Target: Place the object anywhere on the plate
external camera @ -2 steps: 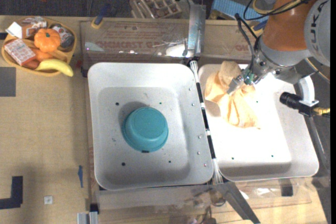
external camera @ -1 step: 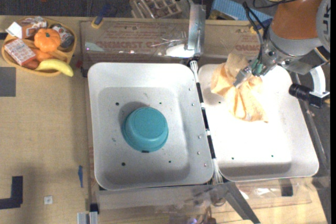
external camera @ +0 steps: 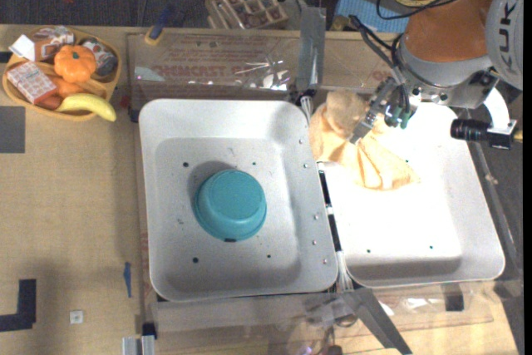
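The yellow cloth [external camera: 366, 150] lies crumpled in the right bin [external camera: 432, 253], its long axis running from the bin's upper-left corner diagonally down toward the right. The claw [external camera: 371, 122] sits right on top of it; whether its fingers pinch the fabric I cannot tell. Left of the claw, the left bin [external camera: 166, 137] holds a teal plate [external camera: 231, 204]. Well left, on the wooden bench [external camera: 66, 204], sits a basket of toy food [external camera: 62, 75].

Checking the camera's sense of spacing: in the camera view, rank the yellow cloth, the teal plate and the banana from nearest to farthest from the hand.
1. Yellow cloth: right bin, directly at the hand.
2. Teal plate: middle of the left bin.
3. Banana: in the fruit basket, far left of the bench.
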You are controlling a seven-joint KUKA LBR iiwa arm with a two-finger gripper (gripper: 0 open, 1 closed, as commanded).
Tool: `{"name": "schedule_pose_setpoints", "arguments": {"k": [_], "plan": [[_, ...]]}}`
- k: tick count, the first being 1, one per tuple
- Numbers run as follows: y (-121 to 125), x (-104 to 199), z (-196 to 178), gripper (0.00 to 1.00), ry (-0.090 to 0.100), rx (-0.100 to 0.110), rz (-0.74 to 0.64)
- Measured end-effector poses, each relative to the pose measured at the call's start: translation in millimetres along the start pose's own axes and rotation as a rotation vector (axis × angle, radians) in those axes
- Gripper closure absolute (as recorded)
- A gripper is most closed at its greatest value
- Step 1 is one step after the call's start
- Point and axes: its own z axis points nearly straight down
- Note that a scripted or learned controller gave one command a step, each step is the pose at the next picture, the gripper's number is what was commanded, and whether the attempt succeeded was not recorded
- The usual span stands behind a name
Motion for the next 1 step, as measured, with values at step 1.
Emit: {"name": "schedule_pose_setpoints", "arguments": {"k": [1], "plan": [[45.7,32.2,-6.6,1.00,-0.002,-0.002,-0.397]]}}
